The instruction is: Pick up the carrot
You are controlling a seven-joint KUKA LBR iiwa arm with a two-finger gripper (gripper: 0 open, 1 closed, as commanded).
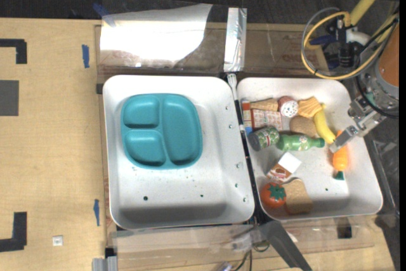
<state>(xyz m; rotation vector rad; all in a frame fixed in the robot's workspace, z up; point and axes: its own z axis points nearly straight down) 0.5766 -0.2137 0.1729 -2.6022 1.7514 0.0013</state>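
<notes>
The carrot (340, 159) is small and orange with a green end pointing toward the front. It lies in the right bin (365, 197) near that bin's right wall. My gripper (343, 138) comes in from the right edge and hangs just above and behind the carrot's orange end, close to it or touching it. Whether the carrot is gripped cannot be made out from this angle.
Left of the carrot lie a yellow banana (324, 126), a green bottle (293, 141), a white block (288, 164), a tomato (275, 195) and a bread piece (299, 196). The left bin (127, 200) holds a teal divided plate (162, 130). Yellow cables (317, 41) coil behind the right bin.
</notes>
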